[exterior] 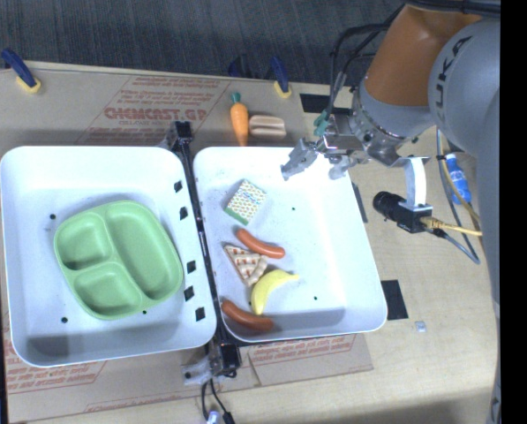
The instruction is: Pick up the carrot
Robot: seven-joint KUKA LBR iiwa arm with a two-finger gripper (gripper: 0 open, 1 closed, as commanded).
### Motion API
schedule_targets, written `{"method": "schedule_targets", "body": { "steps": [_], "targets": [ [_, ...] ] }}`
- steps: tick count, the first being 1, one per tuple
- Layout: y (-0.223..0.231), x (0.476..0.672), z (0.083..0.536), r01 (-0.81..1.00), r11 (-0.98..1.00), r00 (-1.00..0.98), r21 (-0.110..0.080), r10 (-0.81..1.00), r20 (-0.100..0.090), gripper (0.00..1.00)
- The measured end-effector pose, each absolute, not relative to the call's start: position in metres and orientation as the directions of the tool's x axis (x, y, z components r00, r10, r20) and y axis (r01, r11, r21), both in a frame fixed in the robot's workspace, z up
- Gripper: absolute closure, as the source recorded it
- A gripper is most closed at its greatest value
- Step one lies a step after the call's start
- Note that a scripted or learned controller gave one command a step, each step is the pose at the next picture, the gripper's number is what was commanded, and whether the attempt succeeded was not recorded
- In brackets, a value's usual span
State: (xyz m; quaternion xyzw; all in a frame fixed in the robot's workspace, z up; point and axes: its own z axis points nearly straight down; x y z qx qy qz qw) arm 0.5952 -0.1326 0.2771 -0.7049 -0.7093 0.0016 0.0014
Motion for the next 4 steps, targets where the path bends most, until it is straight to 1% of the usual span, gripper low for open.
{"method": "schedule_targets", "body": {
  "steps": [1, 2, 3, 4],
  "targets": [
    [-0.105, 0.561, 0.101, 0.954, -0.299, 0.299, -0.007, 0.954, -0.001, 0.0],
    [-0.091, 0.623, 0.092, 0.981, -0.192, 0.192, -0.004, 0.981, 0.001, 0.0],
    [-0.101, 0.649, 0.117, 0.97, -0.244, 0.244, -0.004, 0.97, 0.0, 0.0],
    [-0.084, 0.657, 0.199, 0.92, -0.392, 0.392, -0.003, 0.92, -0.001, 0.0]
  ]
}}
